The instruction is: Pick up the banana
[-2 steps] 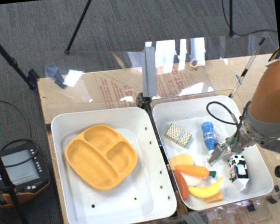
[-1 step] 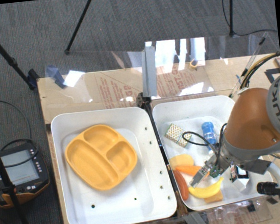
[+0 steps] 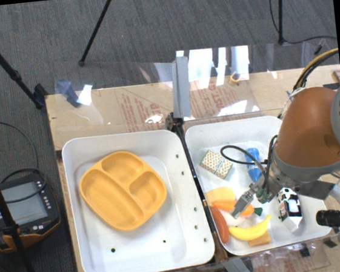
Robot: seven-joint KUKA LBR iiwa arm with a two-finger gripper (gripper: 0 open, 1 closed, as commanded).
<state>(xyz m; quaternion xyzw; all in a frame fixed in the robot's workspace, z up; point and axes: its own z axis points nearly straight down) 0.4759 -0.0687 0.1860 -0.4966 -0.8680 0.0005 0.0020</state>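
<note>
Banana (image 3: 250,231) lay nearest the camera, on its side along the front wall of the right bin (image 3: 261,129), curve open upward, one tip pointing up toward the right. Touched on the left by a long orange-red piece, carrot-like (image 3: 220,224), lying along the bin's left wall; an orange wedge-shaped piece (image 3: 221,197) just behind that.

Tool (image 3: 246,203) seen just behind and above the banana, angled down toward the left, tip over the orange pieces rather than over the yellow fruit. Nothing visible between the fingers; width of opening could not be told, tip too small and dark against the clutter. Whether touching the orange food or only hovering over it: also could not be told.

Step judged: approach, pre-grasp. Banana not yet lifted, resting on the bin floor. Next move judged to call for a short shift toward the camera to centre over the banana's middle, fingers set across its narrow width, then a straight descent. Crowding a risk: carrot-like piece against one end, front wall close behind, small black-and-white object (image 3: 289,203) just to the right.

Further back in the same bin: patterned square packet (image 3: 216,164), blue object (image 3: 253,156) partly behind a black cable. Arm's orange band (image 3: 308,132) looming over the bin's right side.

Left bin (image 3: 86,257) beside it, holding a yellow divided plate (image 3: 123,190), well apart from the work. Counter (image 3: 124,107) beyond, under a clear glossy sheet.
</note>
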